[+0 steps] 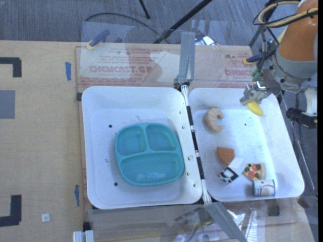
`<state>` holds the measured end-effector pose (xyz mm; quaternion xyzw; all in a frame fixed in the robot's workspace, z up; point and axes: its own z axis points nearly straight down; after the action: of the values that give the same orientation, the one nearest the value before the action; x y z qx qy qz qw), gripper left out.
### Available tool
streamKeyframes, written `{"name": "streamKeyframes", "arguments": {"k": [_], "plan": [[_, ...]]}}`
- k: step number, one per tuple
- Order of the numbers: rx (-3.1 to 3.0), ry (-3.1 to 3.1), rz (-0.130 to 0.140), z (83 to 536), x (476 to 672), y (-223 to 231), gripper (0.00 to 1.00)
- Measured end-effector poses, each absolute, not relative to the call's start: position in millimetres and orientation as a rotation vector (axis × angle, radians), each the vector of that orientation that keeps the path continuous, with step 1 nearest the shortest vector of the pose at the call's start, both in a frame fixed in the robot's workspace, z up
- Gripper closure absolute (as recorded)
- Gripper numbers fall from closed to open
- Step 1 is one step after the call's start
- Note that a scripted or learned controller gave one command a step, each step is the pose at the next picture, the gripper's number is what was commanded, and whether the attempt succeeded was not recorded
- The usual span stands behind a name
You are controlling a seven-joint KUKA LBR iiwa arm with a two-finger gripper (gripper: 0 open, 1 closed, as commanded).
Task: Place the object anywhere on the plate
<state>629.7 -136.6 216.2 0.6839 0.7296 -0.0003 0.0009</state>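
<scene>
Yellow banana (256,108) sits under the gripper (251,96), off the plate (149,154).

Grey carpet floor (65,9) at far side, crossed by dark tripod legs (197,6). Tan wooden bench top (35,135) at left, with black tape corner marks (12,64) and blue tape strips (68,70). Clear plastic sheet with red lettering (121,67) behind bins. Light even, soft.

Arm (299,44) cut off at top-right edge. Pincer (251,98) partly covers yellow item (256,108); finger state unclear. Can (264,187) label too small to read.
</scene>
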Motion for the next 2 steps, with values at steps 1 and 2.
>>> {"name": "streamKeyframes", "arguments": {"k": [1, 2], "plan": [[2.273, 2.171, 0.0, 219, 523.0, -100, 1.0], [2.036, 2.397, -0.002, 184, 499.5, -16, 1.0]]}}
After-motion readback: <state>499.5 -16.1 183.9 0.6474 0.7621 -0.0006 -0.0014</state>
